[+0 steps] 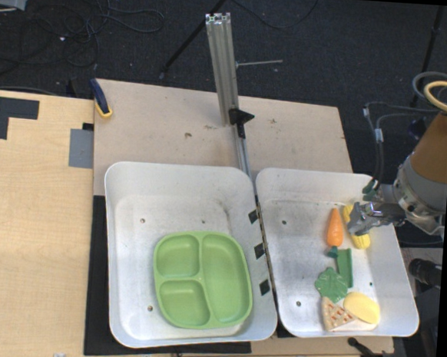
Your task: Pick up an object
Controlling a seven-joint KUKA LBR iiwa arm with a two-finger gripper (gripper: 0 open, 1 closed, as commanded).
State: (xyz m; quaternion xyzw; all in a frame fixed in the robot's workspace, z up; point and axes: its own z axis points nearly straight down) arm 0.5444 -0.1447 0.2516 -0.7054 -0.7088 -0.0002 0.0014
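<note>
In the right bin (297,218), a cluster of small toy foods is lying along the right half of the floor. An orange carrot-like piece (334,226) is standing nearest the middle, with a yellow piece (360,237) just beside it on the right. Below them a green piece (337,276) is stretching down toward a tan waffle-like wedge (337,317) and a yellow lemon-like piece (363,306), the last two touching near the bin's lower right corner.

The gripper (365,214) is hovering at the bin's right side, right over the yellow piece; whether it is gripping anything cannot be told, as its tips are blurring into the clutter.

The left half of the right bin's floor is lying bare, scuffed grey. The left bin (129,197) is carrying a green divided tray (200,280) low in its middle, leaving room toward its upper wall. The two bins are touching along their inner rims. Both are sitting on a tan board (289,133); an aluminium post (223,66) is rising behind them. A wooden table (27,220) is adjoining on the left, and dark floor with cables is showing beyond.
</note>
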